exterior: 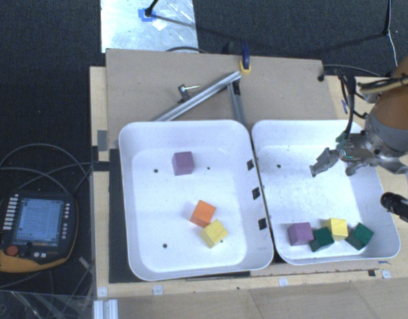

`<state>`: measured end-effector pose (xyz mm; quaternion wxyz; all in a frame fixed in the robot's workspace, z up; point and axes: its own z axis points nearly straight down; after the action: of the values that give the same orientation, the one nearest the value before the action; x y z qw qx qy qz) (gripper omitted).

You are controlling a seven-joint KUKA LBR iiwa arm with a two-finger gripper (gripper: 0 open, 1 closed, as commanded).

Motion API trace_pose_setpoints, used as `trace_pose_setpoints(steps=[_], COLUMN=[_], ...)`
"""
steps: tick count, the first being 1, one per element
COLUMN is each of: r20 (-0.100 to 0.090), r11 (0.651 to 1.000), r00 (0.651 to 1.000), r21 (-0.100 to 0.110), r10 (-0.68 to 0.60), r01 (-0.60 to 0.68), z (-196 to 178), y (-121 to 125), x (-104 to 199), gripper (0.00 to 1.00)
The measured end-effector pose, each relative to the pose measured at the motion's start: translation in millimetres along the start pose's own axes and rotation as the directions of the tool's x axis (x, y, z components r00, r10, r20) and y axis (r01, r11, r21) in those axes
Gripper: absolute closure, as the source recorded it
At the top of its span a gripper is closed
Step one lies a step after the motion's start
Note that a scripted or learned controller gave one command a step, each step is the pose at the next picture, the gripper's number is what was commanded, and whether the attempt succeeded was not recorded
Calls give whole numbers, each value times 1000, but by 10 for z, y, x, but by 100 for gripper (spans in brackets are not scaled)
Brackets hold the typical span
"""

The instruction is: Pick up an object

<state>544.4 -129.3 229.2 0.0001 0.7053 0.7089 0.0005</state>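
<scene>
In the left bin (134, 198) lie a purple cube (183, 163), an orange cube (203, 212) and a yellow cube (214, 232); the orange and yellow ones touch. Along the front of the right bin (284, 145) sit a purple cube (300, 232), a dark green block (321, 238), a yellow cube (338, 228) and a green block (359, 235). My gripper (337, 165) hovers over the right bin's upper right part, well behind that row. Its fingers (321, 162) are spread open with nothing between them.
A metal rod (197, 97) lies on the brown board behind the bins. A teach pendant (32, 230) with cables rests on the floor at the left. Black cables run past the arm at the upper right.
</scene>
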Motion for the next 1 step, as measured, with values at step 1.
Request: trace_pose_setpoints(steps=[1], r20=[0], r11=[1000], r00=[1000], r21=[-1], r10=[1], r01=[-1], z=[-2], y=[1], x=[0], gripper=[0])
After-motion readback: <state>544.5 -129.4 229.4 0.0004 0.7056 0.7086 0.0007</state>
